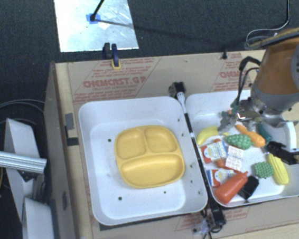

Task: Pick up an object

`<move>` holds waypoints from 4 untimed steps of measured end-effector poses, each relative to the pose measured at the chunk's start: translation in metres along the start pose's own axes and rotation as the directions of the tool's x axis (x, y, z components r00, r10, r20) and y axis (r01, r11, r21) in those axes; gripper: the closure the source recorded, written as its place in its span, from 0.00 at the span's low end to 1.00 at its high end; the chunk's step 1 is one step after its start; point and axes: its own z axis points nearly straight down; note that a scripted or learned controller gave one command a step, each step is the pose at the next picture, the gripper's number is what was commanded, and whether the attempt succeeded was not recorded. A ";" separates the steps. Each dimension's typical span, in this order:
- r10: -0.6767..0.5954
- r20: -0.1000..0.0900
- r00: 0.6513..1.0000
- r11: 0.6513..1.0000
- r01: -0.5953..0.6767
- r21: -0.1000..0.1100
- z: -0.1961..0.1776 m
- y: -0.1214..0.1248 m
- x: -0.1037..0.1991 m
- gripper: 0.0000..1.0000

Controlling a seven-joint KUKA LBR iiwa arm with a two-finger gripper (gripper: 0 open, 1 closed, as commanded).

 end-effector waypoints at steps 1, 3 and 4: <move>-0.003 -0.003 1.000 1.000 0.003 -0.017 0.074 -0.021 -0.005 0.00; -0.002 -0.002 1.000 1.000 0.002 0.002 0.093 -0.008 -0.008 0.00; -0.003 -0.001 1.000 1.000 0.003 -0.001 0.082 -0.007 -0.008 1.00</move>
